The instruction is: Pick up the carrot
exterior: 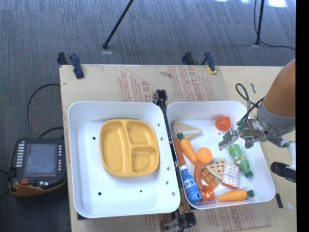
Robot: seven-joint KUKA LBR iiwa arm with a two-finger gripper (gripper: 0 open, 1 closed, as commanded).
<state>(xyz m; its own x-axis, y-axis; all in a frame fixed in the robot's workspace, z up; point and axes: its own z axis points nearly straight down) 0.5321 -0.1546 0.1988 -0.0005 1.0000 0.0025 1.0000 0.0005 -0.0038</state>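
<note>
With our jaws (229, 140) spread and holding nothing above the right bin (268, 178), we should drop squarely over the carrot (188, 151) beside the orange ball (204, 155).

A yellow divided plate (129, 146) is seen in the white left bin (82, 187). In the white right bin (193, 108), orange carrots (235, 195) (188, 151), an orange ball (204, 155), a green bottle (240, 159), a blue bottle (189, 186) and a red tomato (222, 123) are seen. The desk (120, 81) is tan with red print.
</note>
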